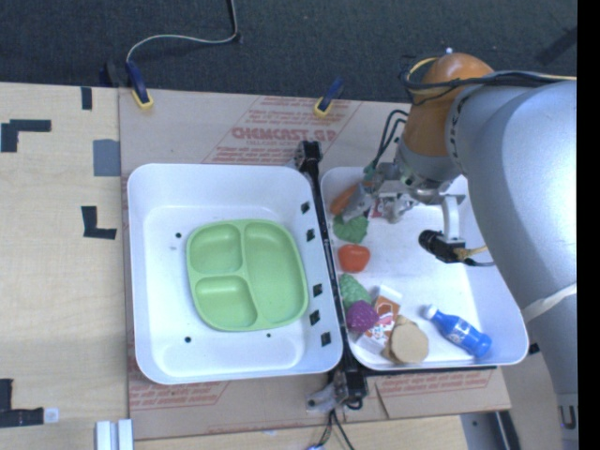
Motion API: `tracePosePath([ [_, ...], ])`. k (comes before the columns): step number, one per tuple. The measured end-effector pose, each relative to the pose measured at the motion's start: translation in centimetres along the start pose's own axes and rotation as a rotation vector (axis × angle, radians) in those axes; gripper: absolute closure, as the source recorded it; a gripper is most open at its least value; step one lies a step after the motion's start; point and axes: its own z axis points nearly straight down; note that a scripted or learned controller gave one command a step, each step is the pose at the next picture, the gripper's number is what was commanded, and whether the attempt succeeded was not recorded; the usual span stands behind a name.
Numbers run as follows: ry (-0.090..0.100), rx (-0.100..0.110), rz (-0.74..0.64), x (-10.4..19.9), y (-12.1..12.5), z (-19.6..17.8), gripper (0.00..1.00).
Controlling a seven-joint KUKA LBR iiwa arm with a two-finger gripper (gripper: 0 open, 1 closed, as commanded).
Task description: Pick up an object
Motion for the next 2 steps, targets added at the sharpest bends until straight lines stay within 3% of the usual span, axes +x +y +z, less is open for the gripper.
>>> tracePosePath([
  [2,0.001,-0.005,0.0,-0.3,0.09,0.01,0.0],
])
